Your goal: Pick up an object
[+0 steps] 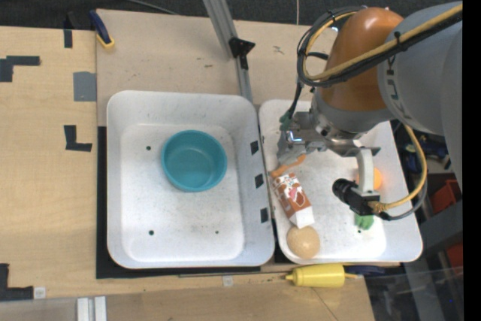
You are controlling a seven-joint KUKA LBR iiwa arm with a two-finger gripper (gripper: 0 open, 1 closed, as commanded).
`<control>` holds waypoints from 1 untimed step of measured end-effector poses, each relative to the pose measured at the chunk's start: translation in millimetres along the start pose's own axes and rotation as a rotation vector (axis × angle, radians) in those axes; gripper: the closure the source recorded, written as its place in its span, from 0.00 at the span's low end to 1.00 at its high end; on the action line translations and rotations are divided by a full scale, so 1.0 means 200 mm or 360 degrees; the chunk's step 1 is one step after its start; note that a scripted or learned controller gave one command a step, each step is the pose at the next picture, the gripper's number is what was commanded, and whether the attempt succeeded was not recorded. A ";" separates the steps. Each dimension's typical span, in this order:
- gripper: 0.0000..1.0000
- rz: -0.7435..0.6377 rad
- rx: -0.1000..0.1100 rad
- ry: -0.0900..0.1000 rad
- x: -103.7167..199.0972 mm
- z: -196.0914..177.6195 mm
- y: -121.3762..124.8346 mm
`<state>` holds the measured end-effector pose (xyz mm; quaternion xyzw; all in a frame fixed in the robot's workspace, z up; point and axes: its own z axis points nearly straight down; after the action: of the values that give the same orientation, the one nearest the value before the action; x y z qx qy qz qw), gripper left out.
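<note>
Gripper: gripper (pixel 294 149) low in the right bin (pixel 398 248), just above the tube (pixel 291 196); finger state cannot be told.
Tube: flat on the bin floor, beside a tan ball (pixel 304 242).
Progress: nothing lifted; grasp and lift remain.

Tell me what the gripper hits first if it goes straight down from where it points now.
Probably the top end of the orange-and-white tube lying in the right white bin; the gripper sits just above it, though height is hard to judge.

My arm (pixel 421 64) is thick grey casing with a glossy orange band (pixel 361 49); yellow and black cables (pixel 319 49) loop at its nine o'clock side, above metal wrist hardware (pixel 301 135).
</note>
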<state>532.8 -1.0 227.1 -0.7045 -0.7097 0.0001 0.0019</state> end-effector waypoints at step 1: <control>1.00 0.0001 0.0003 -0.0002 0.24 0.03 -0.06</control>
<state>520.7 46.8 221.6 -0.7048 -0.7094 0.0013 0.0020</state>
